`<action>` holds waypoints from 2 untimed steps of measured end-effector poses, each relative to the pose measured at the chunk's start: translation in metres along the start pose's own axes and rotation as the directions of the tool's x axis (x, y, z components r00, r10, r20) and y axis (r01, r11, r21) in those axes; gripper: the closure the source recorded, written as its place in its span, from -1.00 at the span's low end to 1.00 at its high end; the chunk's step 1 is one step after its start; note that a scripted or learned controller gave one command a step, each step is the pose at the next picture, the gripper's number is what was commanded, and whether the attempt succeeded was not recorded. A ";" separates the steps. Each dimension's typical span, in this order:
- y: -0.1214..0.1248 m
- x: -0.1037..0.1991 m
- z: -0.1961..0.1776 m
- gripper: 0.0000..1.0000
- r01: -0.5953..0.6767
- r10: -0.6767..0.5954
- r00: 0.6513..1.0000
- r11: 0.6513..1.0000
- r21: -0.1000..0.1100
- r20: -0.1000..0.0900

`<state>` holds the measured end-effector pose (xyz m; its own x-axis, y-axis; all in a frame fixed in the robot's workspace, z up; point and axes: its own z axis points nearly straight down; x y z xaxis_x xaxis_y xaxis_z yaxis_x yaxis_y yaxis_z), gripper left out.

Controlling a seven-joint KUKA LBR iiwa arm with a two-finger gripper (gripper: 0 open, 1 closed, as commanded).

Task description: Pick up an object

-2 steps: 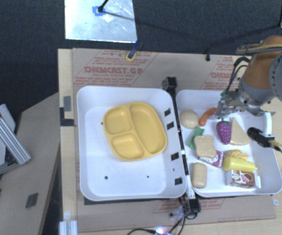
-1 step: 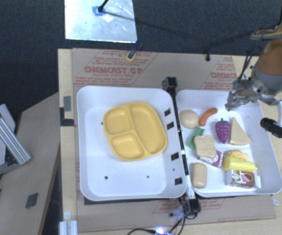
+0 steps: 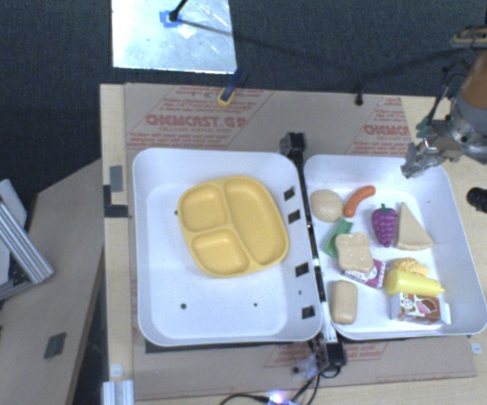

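Observation:
The right bin (image 3: 456,201) holds several toy foods: a beige bun (image 3: 326,204), an orange sausage (image 3: 359,199), purple grapes (image 3: 384,224), a tan sandwich wedge (image 3: 412,229), a toast slice (image 3: 354,252), a green piece (image 3: 339,234), a yellow banana (image 3: 413,283), a tan roll (image 3: 343,301) and a red-and-white packet (image 3: 416,308). My gripper (image 3: 418,159) hangs over the bin's far right corner, above and right of the sausage. Nothing shows between its fingers.
The left bin (image 3: 154,302) carries a yellow compartment tray (image 3: 230,224). A black hinge strip (image 3: 305,226) runs between the bins. A silver plate (image 3: 173,24) lies beyond the bench, and metal framing (image 3: 2,234) stands at the left.

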<state>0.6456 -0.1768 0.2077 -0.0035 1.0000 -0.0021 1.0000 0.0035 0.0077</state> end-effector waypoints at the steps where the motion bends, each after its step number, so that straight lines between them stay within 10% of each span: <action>1: 0.001 0.000 -0.019 1.00 0.000 0.000 1.000 1.000 0.002 -0.001; 2: -0.005 0.052 -0.029 1.00 0.006 -0.006 1.000 1.000 0.004 -0.004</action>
<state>0.6399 -0.1243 0.2367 -0.0093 1.0000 0.0016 1.0000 0.0093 0.0032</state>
